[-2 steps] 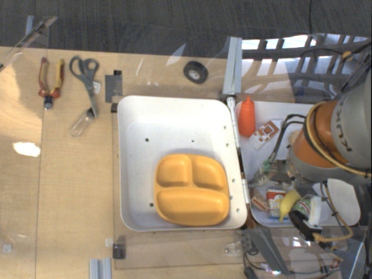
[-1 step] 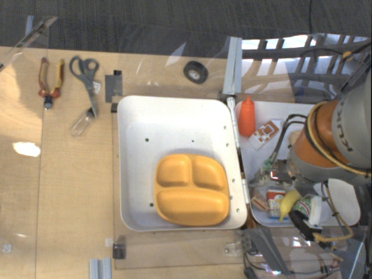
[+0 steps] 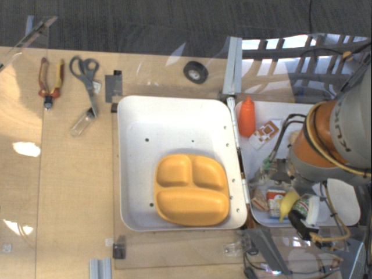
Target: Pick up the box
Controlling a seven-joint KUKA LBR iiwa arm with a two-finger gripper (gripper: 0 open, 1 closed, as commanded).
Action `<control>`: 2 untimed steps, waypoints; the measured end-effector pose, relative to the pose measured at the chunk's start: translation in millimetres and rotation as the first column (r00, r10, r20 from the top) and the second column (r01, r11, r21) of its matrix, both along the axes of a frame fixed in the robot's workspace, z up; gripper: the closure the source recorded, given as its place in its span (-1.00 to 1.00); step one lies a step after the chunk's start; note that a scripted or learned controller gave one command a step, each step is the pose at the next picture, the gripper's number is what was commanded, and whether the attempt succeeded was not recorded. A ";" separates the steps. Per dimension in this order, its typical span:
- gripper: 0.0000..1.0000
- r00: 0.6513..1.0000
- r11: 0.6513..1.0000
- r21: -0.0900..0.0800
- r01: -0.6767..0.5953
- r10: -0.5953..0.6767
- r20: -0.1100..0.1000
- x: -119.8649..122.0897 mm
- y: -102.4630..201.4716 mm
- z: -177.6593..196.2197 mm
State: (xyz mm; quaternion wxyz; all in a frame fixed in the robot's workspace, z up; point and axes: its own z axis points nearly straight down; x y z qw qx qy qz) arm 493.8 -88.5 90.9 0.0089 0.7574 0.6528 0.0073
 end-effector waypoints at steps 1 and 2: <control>-1.00 1.000 1.000 -0.001 0.029 -0.029 0.001 0.0 1.4 0.0; -1.00 1.000 1.000 0.001 0.031 -0.031 0.000 0.1 0.8 0.0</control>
